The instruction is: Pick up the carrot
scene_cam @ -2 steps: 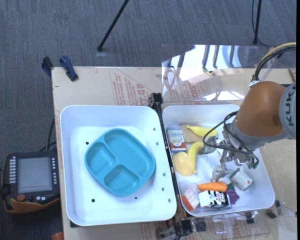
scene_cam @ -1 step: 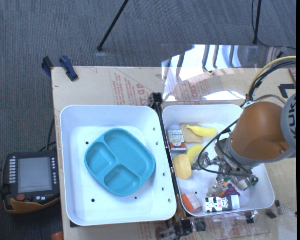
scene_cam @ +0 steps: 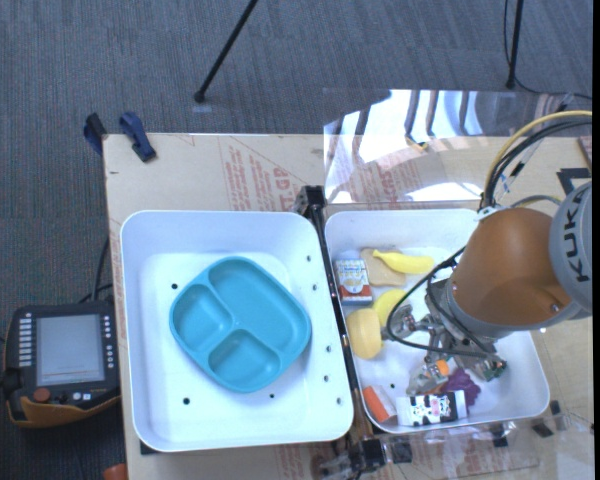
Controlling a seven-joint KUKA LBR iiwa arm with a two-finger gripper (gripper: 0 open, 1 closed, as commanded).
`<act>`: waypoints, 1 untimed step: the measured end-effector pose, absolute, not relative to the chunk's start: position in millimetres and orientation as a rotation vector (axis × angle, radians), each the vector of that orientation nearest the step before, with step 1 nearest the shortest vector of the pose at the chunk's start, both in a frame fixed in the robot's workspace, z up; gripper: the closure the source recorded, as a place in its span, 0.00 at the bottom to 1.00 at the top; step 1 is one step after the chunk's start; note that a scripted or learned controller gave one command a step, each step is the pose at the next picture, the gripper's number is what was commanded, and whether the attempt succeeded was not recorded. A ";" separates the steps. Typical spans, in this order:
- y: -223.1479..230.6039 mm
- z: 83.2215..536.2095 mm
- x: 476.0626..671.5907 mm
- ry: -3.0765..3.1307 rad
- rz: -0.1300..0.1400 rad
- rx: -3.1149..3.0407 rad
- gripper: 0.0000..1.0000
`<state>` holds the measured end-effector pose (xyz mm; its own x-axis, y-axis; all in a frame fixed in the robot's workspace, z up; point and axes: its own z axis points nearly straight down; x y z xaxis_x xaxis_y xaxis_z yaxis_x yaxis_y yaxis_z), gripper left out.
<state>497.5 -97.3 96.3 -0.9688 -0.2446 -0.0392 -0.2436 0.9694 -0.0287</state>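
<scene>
1. Two shallow white bins sit side by side on the surface (scene_cam: 230, 163), and I take the right bin (scene_cam: 536, 383) as my landmark.
2. The carrot (scene_cam: 378, 403) lies in that bin's near left corner, a small orange piece right by the left wall, apart from the arm.
3. Just to the carrot's right, along the bin's near wall, lies a black-and-white spotted carton (scene_cam: 437, 407).
4. The grey arm with its orange band (scene_cam: 510, 268) reaches over the middle of the right bin, and its end effector (scene_cam: 442, 366) hangs low above the bin floor, near the spotted carton and a purple item (scene_cam: 464, 380).
5. Something small and orange shows at the tip of the end effector, but I cannot tell what it is, nor whether the tool is apart or closed.
6. Toward the bin's far side lies a yellow banana (scene_cam: 405, 262), with a small red-and-white carton (scene_cam: 353, 276) against the left wall.
7. A yellow lemon-like fruit (scene_cam: 364, 334) rests by the left wall, between the small carton and the carrot.
8. The left bin (scene_cam: 145, 268), touching the right bin's left wall, holds a blue divided plate (scene_cam: 240, 322).
</scene>
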 end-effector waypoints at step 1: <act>-113.3 92.8 503.6 3.033 -0.014 -0.681 0.00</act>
<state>503.6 -113.3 92.8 -0.9036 -0.4273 -0.0300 -0.4270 0.9041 -0.0160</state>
